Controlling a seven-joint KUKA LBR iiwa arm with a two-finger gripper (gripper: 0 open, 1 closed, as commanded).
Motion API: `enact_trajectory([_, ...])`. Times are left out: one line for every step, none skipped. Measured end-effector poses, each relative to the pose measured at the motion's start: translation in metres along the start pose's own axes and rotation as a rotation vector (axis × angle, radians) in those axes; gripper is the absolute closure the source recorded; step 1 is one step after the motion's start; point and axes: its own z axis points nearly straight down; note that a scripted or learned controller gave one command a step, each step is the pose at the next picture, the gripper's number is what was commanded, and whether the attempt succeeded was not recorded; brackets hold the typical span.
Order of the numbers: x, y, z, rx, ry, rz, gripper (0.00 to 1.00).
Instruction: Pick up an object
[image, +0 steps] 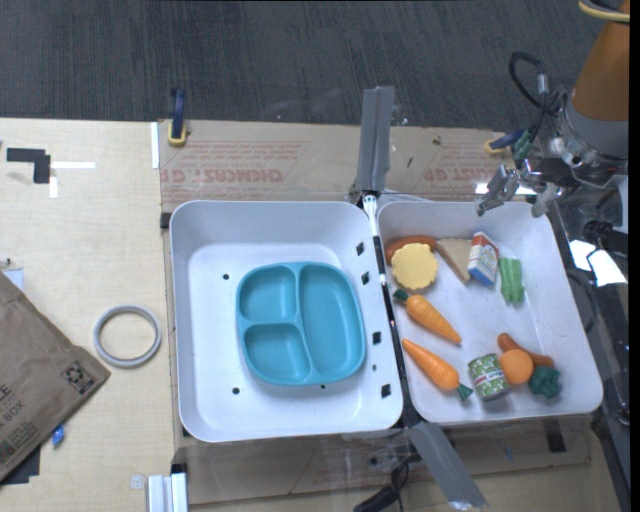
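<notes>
Hand (515, 190) hovers over far rim of right white bin (570, 300), fingers apart, nothing between them. Nearest pick: small white carton with red-blue print (484, 259), just camera-side of hand, long axis running away from camera.

Even, bright overhead light, soft shadows, mild glare on the white bins (190, 300), slightly soft focus.
</notes>
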Motion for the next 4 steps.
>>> enact_trajectory([0.049,0.009,0.011,0.001,-0.001,0.434,0.0])
enact_trajectory([-0.019,-0.018,0.098,0.001,-0.001,0.318,0.0])
enact_trajectory([-0.038,-0.02,0.158,-0.015,0.003,0.088,0.0])
enact_trajectory([-0.04,-0.02,0.148,-0.018,-0.001,0.091,1.0])
